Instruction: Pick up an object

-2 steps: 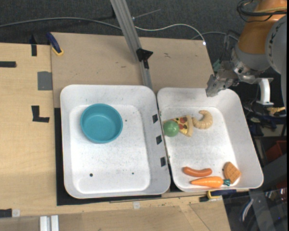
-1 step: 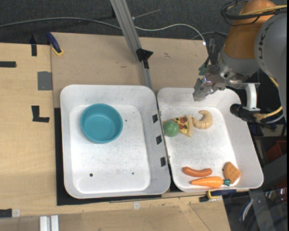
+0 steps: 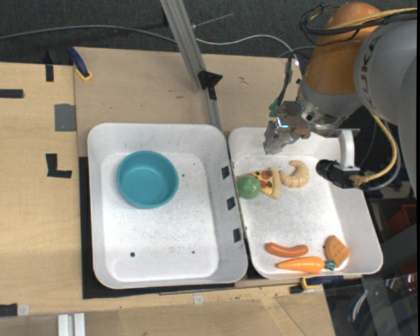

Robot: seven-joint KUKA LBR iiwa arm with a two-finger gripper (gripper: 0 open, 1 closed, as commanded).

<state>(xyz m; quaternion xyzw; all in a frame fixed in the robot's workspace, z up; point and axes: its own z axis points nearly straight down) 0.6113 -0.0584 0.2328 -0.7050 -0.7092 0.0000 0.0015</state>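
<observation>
The claw (image 3: pixel 276 142) hangs over the far end of the right bin (image 3: pixel 357 219), apparently empty, its opening impossible to judge, positioned just behind the pizza slice (image 3: pixel 268 182), green ball (image 3: pixel 249 187) and croissant (image 3: pixel 296 174), the likeliest picks.

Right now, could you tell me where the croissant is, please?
The croissant lies in the right bin, near its far end, just right of the pizza slice and below the hand.

light: even, bright | shadows: soft | focus: perhaps slightly soft | glare: mild
</observation>
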